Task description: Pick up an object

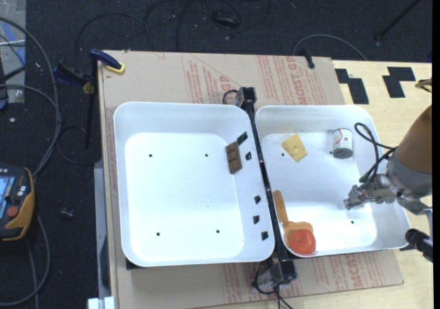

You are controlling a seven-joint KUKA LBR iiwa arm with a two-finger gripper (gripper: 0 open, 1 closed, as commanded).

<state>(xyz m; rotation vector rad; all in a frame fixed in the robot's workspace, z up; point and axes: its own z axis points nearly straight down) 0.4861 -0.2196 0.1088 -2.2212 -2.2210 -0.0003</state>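
I see red print on the cardboard under the bins, too garbled to read. My claw sits low in the right bin (spread or pinched, I cannot tell), near the small can lying sideways.

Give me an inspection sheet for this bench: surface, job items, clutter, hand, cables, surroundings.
Surface: cardboard sheet under left bin and right bin.
Job's things: right bin holds yellow piece, small can, orange spoon; brown bar lies in left bin.
Clutter: blue and yellow clamp at the cardboard's corner.
Grippers: hand low inside right bin, nothing seen between its fingers.
Cables: black cable looping beside the can; more on the floor.
Surroundings: dark carpet, handheld pendant at left.
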